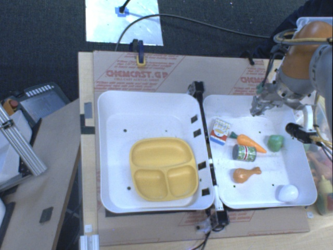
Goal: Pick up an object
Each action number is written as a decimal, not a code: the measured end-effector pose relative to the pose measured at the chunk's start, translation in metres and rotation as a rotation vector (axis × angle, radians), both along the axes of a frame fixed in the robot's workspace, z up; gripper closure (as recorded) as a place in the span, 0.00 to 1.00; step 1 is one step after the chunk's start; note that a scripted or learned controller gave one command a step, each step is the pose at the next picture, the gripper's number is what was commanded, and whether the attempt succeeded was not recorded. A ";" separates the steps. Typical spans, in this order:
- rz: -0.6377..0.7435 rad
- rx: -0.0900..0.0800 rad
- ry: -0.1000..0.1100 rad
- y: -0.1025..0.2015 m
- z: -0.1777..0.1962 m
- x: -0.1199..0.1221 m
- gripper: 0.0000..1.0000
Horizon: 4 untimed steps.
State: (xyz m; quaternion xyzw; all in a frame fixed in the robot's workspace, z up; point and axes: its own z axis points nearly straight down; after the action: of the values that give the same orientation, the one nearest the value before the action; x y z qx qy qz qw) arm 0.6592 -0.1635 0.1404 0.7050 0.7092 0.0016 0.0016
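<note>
Up near the far edge of the right bin (312, 189), claw (258, 110) hanging low off the grey wrist, tips close to the white floor. Cannot tell whether spread or pressed together: too small and dark against the bin to separate. Nothing seen between the tips.

Just toward the near side from the claw, a small white and red packet (220, 128) by the divider edge. Beside it an orange carrot (252, 142), touching or overlapping a green can (244, 152) lying on its side. Further toward the right edge, a green rounded piece (276, 142). Nearer the front edge, a tan drumstick (246, 174), and in the front right corner a white rounded lump (286, 192). Any of these could serve as the object to pick; none lifted yet.

Left bin (112, 139) carrying a yellow divided plate (164, 168), lying toward its front edge.

Risks, as judged: closing where the claw hangs now likely means grabbing only bin floor, since no item sits under it. Going for the carrot could drag the can along or roll it away. White lump hard to separate from the white bin, so an aim there could easily miss.

Hard to make out: print on the packet and can, and the arm cut off at the right edge.
</note>
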 end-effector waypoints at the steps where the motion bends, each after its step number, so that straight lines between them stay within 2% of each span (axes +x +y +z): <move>1: 0.001 0.000 -0.002 0.008 0.047 0.000 1.00; 2: 0.000 -0.002 -0.002 0.008 0.102 0.002 1.00; 3: 0.000 0.000 0.004 0.044 0.099 -0.025 1.00; 4: 0.002 0.001 0.006 0.094 0.087 -0.049 1.00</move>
State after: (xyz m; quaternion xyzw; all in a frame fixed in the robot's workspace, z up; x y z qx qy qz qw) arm 0.6100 -0.0698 0.2275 0.7042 0.7100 0.0000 -0.0009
